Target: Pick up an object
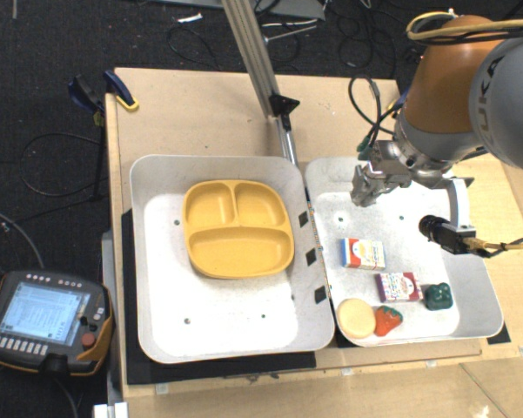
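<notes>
A grey robot arm's tool [366, 190] hangs over the right white bin [479, 320]; whether it is open or closed cannot be told. Below the tool lie a small white box [364, 253], a purple box [397, 286], a green toy [438, 297], a red toy [387, 320] and a cream disc [357, 318]. A yellow divided tray [238, 228] sits in the left bin [157, 320].

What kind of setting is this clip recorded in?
Most likely a robotics lab: a bare bench with two white bins, a teach pendant beside it, loose cables on dark floor, and toy food like the yellow tray.
</notes>
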Controlling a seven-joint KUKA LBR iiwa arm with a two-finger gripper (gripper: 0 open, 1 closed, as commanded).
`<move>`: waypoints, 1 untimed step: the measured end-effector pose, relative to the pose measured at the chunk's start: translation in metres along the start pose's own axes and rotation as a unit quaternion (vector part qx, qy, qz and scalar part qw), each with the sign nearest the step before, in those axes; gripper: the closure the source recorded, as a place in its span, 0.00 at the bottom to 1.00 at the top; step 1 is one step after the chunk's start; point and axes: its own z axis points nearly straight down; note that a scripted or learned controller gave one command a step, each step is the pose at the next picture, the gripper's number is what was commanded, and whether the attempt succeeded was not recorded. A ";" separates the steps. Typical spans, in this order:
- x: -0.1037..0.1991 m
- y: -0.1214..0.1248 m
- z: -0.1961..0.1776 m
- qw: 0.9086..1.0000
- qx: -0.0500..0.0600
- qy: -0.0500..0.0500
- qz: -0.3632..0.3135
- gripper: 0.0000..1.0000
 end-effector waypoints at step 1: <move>0.059 0.000 0.010 1.000 0.000 0.000 0.000 1.00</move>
